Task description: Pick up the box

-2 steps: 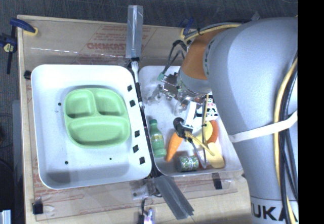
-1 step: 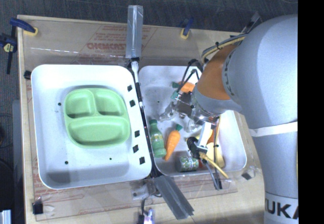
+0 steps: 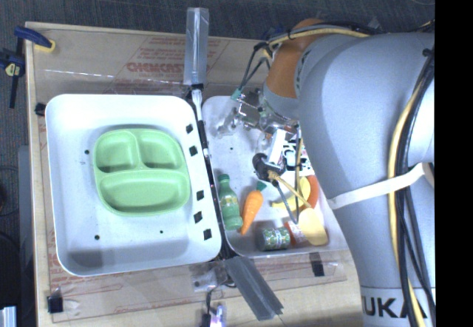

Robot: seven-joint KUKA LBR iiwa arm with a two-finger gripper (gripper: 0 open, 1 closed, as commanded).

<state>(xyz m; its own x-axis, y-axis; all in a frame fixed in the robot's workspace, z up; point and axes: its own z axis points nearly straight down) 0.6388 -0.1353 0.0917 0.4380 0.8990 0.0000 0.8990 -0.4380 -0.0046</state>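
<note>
Wooden worktop point(image 3: 111, 59) carried two bins; the tool point(image 3: 247, 112) hung over the right one, its state unclear, the box point(image 3: 284, 152) just right.

Even, fairly bright overhead light washes the two shallow white plastic bins point(image 3: 66, 133) nearly featureless (mild glare along the rims). Soft shadows sit under the green divided plastic tray point(image 3: 140, 170). The picture is slightly soft and grainy throughout.
</note>
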